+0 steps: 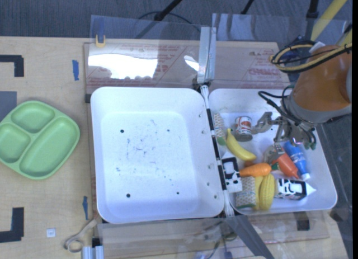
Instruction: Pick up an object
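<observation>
You see the arm (321, 81) enter from the right, its orange band cut off by the frame edge. The gripper (285, 135) hangs low over the right bin (327, 182), metal fingers (264, 122) spread apart with nothing between them. Below lie a banana (240, 147), a small can (243, 126), a carrot (256, 169), a corn cob (266, 191) and a blue-capped bottle (296, 157); the bottle's near end is partly hidden by the gripper. What may be an orange item (287, 166) beside it is hard to make out. The left bin (148, 143) sits alongside, a green divided plate (36, 137) on the bench at left
</observation>
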{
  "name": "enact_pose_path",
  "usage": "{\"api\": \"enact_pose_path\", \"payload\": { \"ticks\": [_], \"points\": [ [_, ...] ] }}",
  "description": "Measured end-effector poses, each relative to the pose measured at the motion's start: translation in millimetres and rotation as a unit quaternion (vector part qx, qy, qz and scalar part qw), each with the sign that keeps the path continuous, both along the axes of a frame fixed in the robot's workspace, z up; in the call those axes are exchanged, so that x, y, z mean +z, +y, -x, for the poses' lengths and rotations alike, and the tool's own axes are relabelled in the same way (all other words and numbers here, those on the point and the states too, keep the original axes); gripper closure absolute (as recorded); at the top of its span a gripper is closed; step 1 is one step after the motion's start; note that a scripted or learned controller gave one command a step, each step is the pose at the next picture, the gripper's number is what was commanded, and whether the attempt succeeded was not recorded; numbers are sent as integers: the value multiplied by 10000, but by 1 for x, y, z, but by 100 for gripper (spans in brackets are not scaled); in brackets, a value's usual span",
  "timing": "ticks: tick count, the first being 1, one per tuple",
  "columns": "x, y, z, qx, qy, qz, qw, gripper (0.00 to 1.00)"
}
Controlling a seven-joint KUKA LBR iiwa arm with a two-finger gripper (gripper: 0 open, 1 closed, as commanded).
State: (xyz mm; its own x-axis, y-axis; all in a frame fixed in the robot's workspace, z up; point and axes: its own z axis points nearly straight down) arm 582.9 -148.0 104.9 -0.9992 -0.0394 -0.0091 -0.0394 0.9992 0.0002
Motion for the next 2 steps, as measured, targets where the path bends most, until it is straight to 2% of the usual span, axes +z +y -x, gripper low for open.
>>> {"api": "enact_pose_path", "payload": {
  "ticks": [1, 2],
  "points": [
    [0, 0, 0, 0, 0, 0, 10000, 0],
    [12, 1, -2, -11, -42, -7, 10000, 100]
  ]
}}
